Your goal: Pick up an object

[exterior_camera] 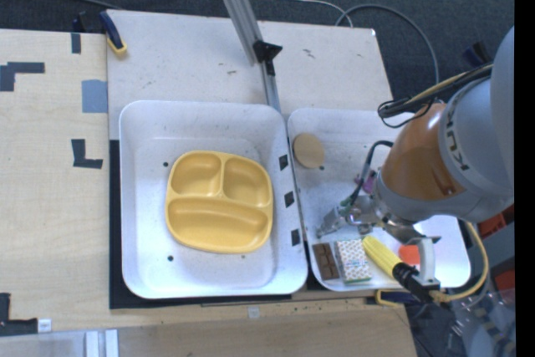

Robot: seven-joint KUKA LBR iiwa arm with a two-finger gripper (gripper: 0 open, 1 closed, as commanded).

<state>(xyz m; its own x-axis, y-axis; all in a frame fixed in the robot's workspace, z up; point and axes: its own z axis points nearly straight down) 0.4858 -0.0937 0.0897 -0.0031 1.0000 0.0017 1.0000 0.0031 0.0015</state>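
Dark carpet surrounds a pale wooden bench bearing two shallow white bins: the left bin [134, 180] holds a yellow plastic divided plate [220, 201], and the right bin [351, 125] holds a round tan disc [308, 150], a brown chocolate-like bar [327, 260], a speckled card packet [354, 258] and a yellow-handled tool [386, 258]. The grey and orange arm's gripper [344, 217] is low over the right bin, just above the bar and packet, and I cannot tell how it is set. Nothing appears lifted, so the pick seems yet to be made.
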